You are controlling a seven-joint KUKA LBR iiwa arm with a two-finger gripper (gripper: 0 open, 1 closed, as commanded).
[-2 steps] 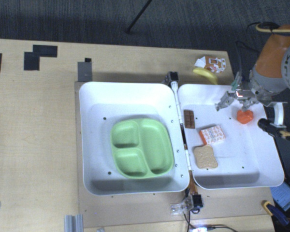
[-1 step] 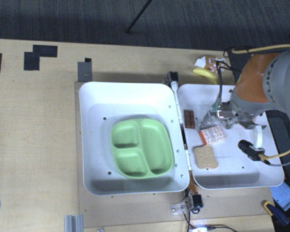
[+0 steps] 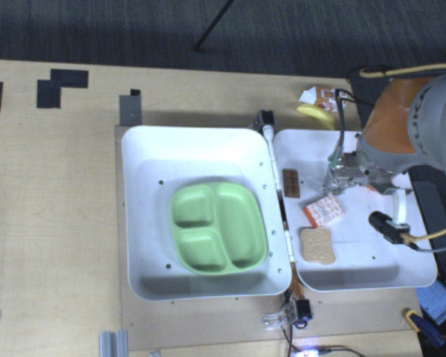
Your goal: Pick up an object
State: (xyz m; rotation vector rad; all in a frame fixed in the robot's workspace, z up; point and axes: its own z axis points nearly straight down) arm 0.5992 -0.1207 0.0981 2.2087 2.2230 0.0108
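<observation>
The right bin (image 3: 379,262) holds three things. A small dark brown block (image 3: 290,183) lies near its left wall. Beside it is a red and white packet (image 3: 325,211), and a tan slice of bread (image 3: 317,245) lies in front of that. My gripper (image 3: 341,178) hangs over the bin's middle, just up and to the right of the packet, close to its upper corner. The grey arm with its orange band (image 3: 390,121) comes in from the right and hides the bin's far right part.
The left bin (image 3: 145,162) holds a green divided plate (image 3: 217,227). A yellow and white object (image 3: 317,104) lies on the bench behind the right bin. Black cables (image 3: 392,227) trail off the wrist over the right bin.
</observation>
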